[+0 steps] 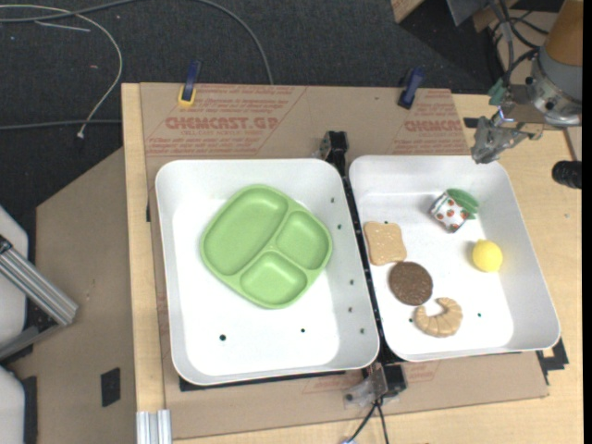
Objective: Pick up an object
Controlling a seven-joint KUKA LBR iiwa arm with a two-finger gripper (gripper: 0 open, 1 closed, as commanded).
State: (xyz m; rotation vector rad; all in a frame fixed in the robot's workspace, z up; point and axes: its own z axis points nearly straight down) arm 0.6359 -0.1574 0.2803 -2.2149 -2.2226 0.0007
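Gripper sits at upper right of the frame, over the top rim of the right bin. Nothing visible in it; whether it is clenched or released, cannot tell at this size.

Candidate things all lie in the right bin. Strawberry, red and white with a green leaf top, upper middle of the bin, nearest the gripper. Yellow ball, maybe a lemon, just below and right of it. Cracker, tan and square, near the bin's left wall. Brown cookie just below the cracker, close to touching. Croissant at the bin's lower middle, just beside the cookie.

Handling, judged: all look like light toy food, probably stiff plastic. The strawberry seems easiest, being small and chunky; take it across the body, not the leaf. The ball is round and smooth and may roll or squirt out. Cracker and cookie lie flat, so there's little edge to grab. The croissant is curved and lumpy; pinch across its middle.

Around: the left bin holds a green divided plate, well apart from the pickup area. Clamps and cables at frame top, not in the way. The strawberry and ball stand clear of neighbours; the cookie, cracker and croissant crowd each other.
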